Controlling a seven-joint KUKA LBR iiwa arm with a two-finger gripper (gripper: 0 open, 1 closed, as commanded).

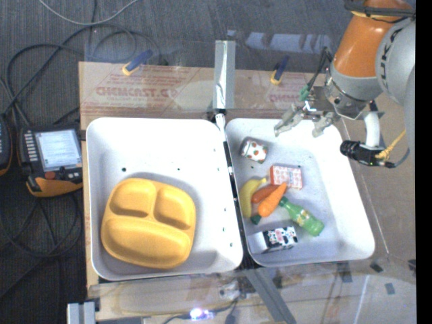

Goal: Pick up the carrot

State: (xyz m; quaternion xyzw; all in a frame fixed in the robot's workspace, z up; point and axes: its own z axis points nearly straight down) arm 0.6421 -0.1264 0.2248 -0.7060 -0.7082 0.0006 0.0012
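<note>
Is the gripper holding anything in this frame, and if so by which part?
Nothing is held. The gripper hangs open above the right bin's far edge, while the carrot lies in the bin beside the banana.

Overhead slanted view, both bins (101, 130), perhaps mid-distance

the carrot (272, 198) hides part of the banana (250, 190).

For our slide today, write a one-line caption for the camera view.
Open gripper hovers over the right bin's far edge, the carrot untouched among toy groceries; a yellow tray fills the left bin.
</note>
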